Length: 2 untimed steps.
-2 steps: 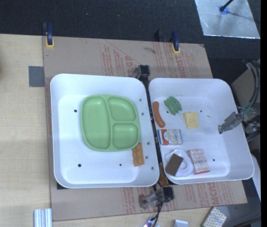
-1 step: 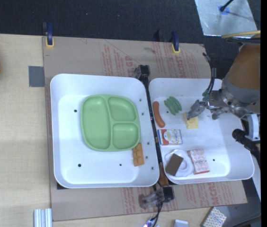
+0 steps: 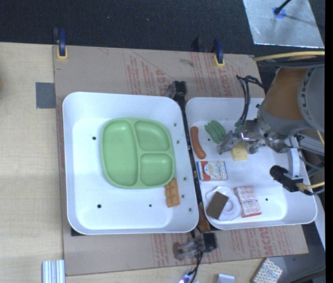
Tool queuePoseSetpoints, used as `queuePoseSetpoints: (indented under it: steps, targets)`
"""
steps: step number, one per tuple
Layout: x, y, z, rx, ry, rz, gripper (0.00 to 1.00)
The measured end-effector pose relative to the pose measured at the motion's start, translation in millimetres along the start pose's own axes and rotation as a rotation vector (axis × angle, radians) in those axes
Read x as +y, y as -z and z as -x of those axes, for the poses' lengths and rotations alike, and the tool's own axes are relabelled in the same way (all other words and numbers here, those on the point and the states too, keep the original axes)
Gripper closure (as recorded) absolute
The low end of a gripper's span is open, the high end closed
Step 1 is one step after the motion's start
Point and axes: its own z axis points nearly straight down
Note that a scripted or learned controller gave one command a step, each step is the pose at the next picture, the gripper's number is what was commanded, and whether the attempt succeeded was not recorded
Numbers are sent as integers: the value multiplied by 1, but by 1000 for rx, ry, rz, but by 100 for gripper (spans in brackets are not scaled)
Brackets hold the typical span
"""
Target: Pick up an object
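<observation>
The gripper (image 3: 237, 143) is hovering low in the right bin (image 3: 284, 214), just at a yellow block (image 3: 240, 153) — reaching, I'd judge, with closing and lifting next. Its grasp I can't tell. Nearby are lying a sausage (image 3: 198, 142) and green pickle (image 3: 216, 131); a green divided plate (image 3: 137, 152) is sitting in the left bin (image 3: 84, 211).

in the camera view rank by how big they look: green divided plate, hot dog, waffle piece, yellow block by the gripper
1. green divided plate
2. hot dog
3. waffle piece, close to the hot dog
4. yellow block, partly hidden by the gripper
</observation>
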Motion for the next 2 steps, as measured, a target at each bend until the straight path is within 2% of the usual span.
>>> queuePoseSetpoints:
  steps: [1,2]
  targets:
    - [-19,4,-23,-1,0,3,0]
    - [9,5,-28,-2,-1,9,0]
